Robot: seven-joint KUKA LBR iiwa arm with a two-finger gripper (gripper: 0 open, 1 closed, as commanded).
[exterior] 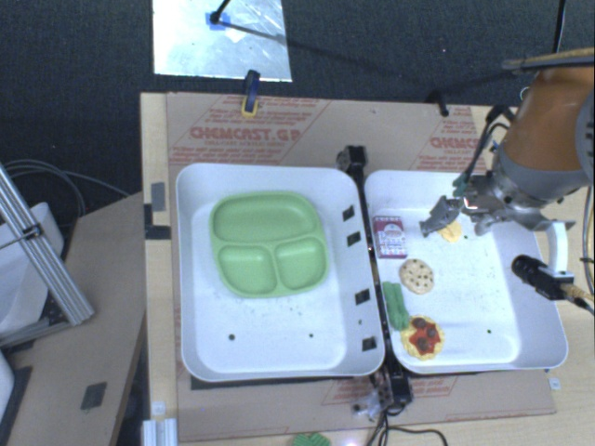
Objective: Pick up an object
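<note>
My arm comes in from the right side of the camera view, its orange band showing high at that edge above the grey wrist. The wrist is bent downward and leans leftward, with cables running along it. My end effector [456, 219] hangs low at the wrist's tip, pointing down and to the left. Its two grey fingers [437, 219] are spread apart, with nothing between them.
</note>
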